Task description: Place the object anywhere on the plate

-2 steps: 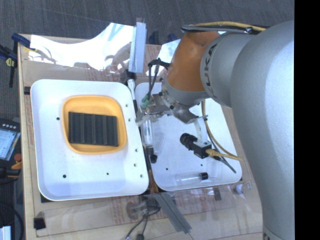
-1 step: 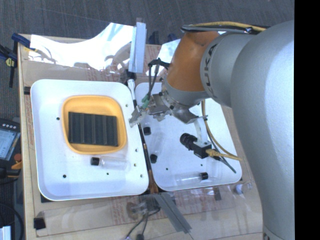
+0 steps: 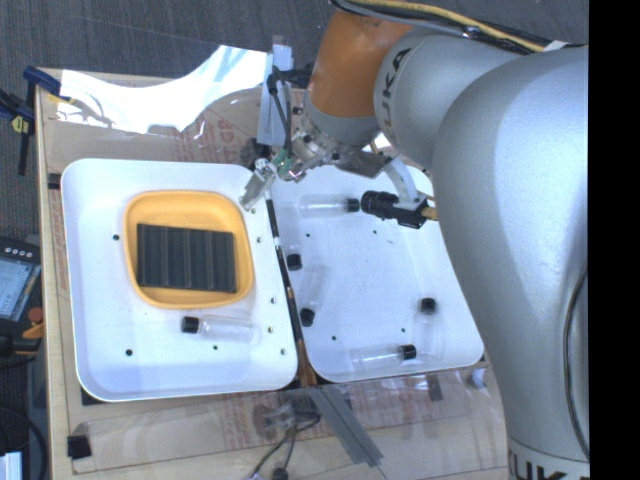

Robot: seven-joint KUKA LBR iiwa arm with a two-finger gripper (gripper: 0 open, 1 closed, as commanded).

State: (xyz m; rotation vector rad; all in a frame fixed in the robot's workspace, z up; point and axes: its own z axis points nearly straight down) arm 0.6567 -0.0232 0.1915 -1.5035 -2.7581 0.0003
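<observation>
A yellow plate with a dark ridged middle lies in the left white bin. Just below the plate, on the bin floor, rests a clear tube with a black cap. My gripper hangs at the far end of the wall between the two bins, just off the plate's far right corner. Nothing visible is held in it. The grey arm with its orange band covers the back and right of the right bin.
The right bin holds several clear black-capped tubes: one at the back, one by the dividing wall, one at the front. Crinkled plastic sheet lies behind the left bin.
</observation>
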